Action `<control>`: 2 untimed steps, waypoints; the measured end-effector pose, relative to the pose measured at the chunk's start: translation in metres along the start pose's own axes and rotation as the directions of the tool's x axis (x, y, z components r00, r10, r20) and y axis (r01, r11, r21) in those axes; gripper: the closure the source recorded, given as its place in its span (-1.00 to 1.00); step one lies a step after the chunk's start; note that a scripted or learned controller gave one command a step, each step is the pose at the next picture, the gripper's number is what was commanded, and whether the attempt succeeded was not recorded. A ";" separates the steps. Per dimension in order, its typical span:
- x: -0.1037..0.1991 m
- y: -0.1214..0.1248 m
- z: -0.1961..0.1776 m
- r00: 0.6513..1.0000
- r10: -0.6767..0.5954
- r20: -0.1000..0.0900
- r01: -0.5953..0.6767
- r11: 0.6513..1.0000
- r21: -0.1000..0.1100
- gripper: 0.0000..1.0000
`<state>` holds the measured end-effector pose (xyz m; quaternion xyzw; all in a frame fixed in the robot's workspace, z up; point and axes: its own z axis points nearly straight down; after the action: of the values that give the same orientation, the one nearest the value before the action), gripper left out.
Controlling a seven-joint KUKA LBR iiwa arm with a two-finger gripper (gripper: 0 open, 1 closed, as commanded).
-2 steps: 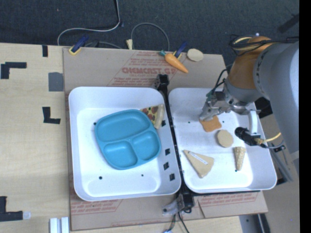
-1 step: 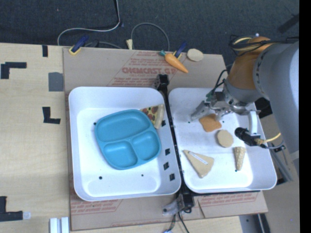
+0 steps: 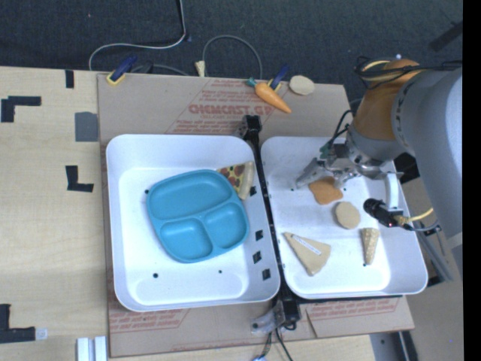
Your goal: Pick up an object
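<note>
In the right-hand bin (image 3: 406, 277) the gripper (image 3: 325, 173) hangs low over the far part of the floor, and the thing it seems bent on, an orange-brown food piece (image 3: 327, 192), lies directly on its near side, so close that the metal parts above it overlap its far edge in the camera view. That piece is a rounded lump with no clear long axis, so the approach angle should matter little; what matters is that it sits slightly nearer and a touch right of the claw's centre. I cannot tell whether the claw is spread or pressed together: one grey prong juts out to the left, but the tips blur into the wrist, and nothing shows between them, so I judge nothing is held. Other candidates lie farther off toward the near side: a pale round piece (image 3: 347, 215) just beyond the orange-brown one, a cone-shaped piece (image 3: 369, 244) to its right, and a tan wedge (image 3: 307, 251). The left bin (image 3: 120, 201) holds a blue divided plate (image 3: 197, 214).
</note>
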<state>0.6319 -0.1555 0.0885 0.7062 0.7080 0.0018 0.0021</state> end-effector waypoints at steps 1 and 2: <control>0.001 0.002 -0.001 1.000 0.001 0.003 -0.001 1.000 0.000 -1.00; -0.001 0.002 -0.001 1.000 0.000 0.001 0.000 1.000 -0.002 -1.00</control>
<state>0.6337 -0.1568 0.0893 0.7061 0.7081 0.0023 0.0032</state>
